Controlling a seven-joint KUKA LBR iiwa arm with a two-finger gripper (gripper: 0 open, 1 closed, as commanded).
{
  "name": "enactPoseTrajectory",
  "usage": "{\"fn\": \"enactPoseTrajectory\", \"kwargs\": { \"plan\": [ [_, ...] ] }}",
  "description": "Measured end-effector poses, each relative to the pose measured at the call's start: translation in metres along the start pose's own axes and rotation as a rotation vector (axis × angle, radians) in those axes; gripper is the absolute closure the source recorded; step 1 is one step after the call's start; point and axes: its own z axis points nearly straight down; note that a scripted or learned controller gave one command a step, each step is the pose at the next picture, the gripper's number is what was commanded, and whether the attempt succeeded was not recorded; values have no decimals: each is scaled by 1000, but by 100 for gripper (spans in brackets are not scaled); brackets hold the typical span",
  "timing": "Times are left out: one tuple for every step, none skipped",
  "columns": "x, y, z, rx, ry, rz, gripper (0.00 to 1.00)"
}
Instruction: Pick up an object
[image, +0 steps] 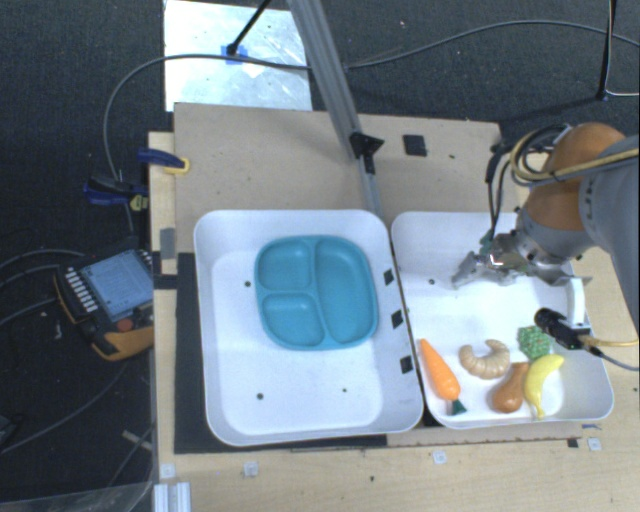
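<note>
The right bin (430, 245) holds several toy foods along its near side: an orange carrot (439, 370), a tan curled shrimp (485, 360), a brown drumstick (507, 391), a yellow banana (544, 382) and a green broccoli piece (534, 342). My gripper (483, 267) hangs over the far middle of this bin, above and behind the foods, with bare white floor under it. Nothing shows held in it. The grey arm with its orange band (560, 175) comes in from the right.
The left bin (225, 330) carries a blue divided plate (316, 291). A grey pole (335, 85) slants across the back of the bench. Cables, clamps and a small device (108, 295) lie off the bench at left.
</note>
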Motion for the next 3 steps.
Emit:
{"fn": "enactPoseTrajectory", "kwargs": {
  "plan": [
    [0, 2, -14, -6, 0, 0, 100],
    [4, -3, -75, -3, 0, -3, 100],
    [6, 0, -140, -5, 0, -4, 100]
  ]
}}
